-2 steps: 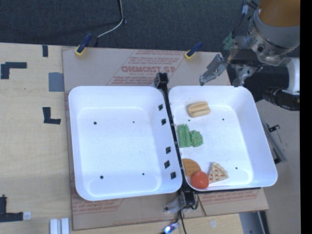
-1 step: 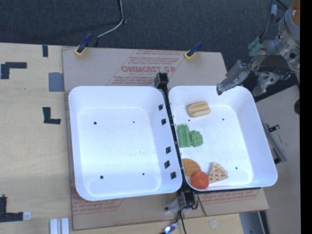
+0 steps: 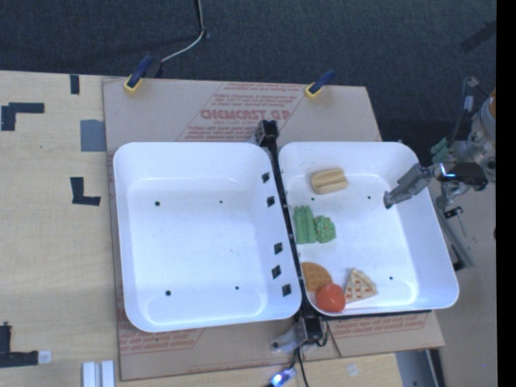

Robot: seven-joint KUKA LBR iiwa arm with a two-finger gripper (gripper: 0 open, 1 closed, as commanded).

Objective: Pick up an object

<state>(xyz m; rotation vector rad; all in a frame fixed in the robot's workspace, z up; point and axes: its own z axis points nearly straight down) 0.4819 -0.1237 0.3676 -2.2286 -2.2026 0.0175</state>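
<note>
The small tan bread-roll-shaped toy (image 3: 328, 181) in the right white bin (image 3: 419, 248) looks light, stiff, smooth, best pinched across its short width; the hand (image 3: 399, 193) hangs nearby, grip state unclear.

A tan bread roll (image 3: 328, 181) lies flat in the right bin (image 3: 419, 252). Just below it sits a green broccoli toy (image 3: 313, 226). Lower still, an orange cookie (image 3: 314, 275), a red tomato (image 3: 330, 298) and a pizza slice (image 3: 360, 285) cluster, touching.
</note>
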